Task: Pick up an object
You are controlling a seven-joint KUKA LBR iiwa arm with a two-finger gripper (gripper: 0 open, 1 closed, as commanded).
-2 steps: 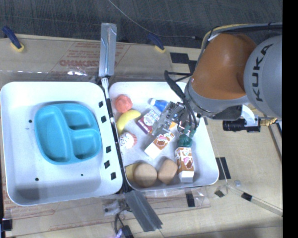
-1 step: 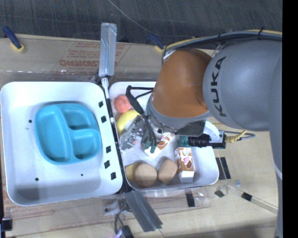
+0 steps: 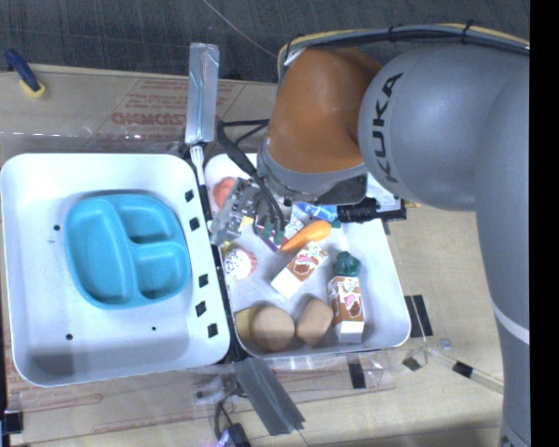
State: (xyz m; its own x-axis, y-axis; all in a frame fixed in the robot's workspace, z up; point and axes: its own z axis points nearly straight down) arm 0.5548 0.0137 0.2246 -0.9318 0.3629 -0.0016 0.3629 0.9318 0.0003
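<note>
- My arm [image 3: 429, 110] enters from the right and bends over the right bin [image 3: 396, 319], covering that bin's upper part.
- My end effector [image 3: 245, 214] sits low in the upper-left area of the right bin, close to the divider between the two bins. Its metal parts are tangled visually with wiring and small objects — I cannot tell whether it is open, closed or gripping anything.
- An orange carrot [image 3: 306, 236] lies just beside the end effector, on its right, tilted with its tip pointing down-left.
- A red-orange piece [image 3: 224, 192] shows just above-left of the end effector, partly hidden.
- A small round item with a patterned face [image 3: 238, 264] lies below the end effector, near the bin's left wall.
- A small white carton [image 3: 299, 268] lies at the bin's centre, tilted.
- A bottle with a dark green cap [image 3: 347, 304] lies right of the carton, cap toward the top.
- Two tan, potato-like lumps [image 3: 272, 327] [image 3: 314, 319] rest side by side at the bin's lower edge, touching or nearly so.
- The left bin [image 3: 28, 277] holds a blue compartment tray [image 3: 129, 248], well apart from my end effector.
- Both bins stand on the surface [image 3: 121, 110] — a brownish board with red printing.
</note>
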